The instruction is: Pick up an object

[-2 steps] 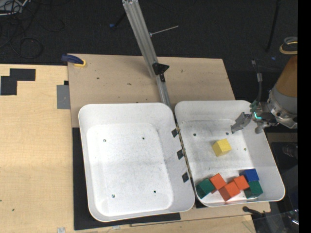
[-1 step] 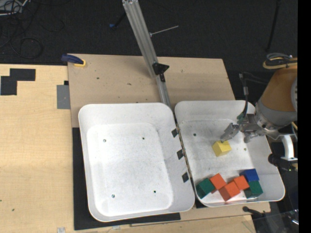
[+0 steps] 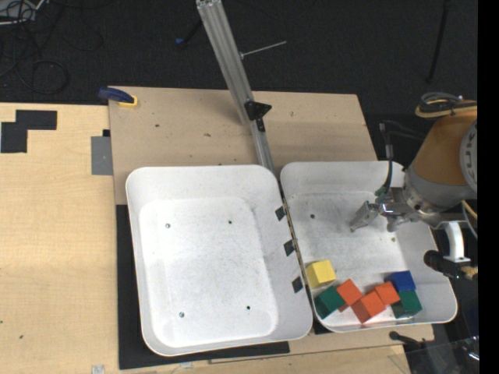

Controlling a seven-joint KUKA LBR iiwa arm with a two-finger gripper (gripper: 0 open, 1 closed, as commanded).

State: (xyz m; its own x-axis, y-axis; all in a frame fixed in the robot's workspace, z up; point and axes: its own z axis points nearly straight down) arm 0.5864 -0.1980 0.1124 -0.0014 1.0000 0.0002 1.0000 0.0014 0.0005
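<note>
The desk carries two white bins side by side. The left bin is the larger. The right bin is the landmark for all positions below.

The arm reaches over the right bin's right wall, orange band uppermost. The hand sits above the bare middle of the right bin's floor, well apart from the blocks. Its fingers point toward the left bin; the jaws are spread narrowly and nothing is between them.

A metal rail slants up from the right bin's far left corner.

The blocks lie clustered along the right bin's near wall:
- Yellow block: nearest the left wall.
- Green block: just beside and in front of the yellow one.
- Red blocks: middle of the cluster, touching one another.
- Blue block: toward the right wall.
- Dark green block: in front of the blue one.
</note>
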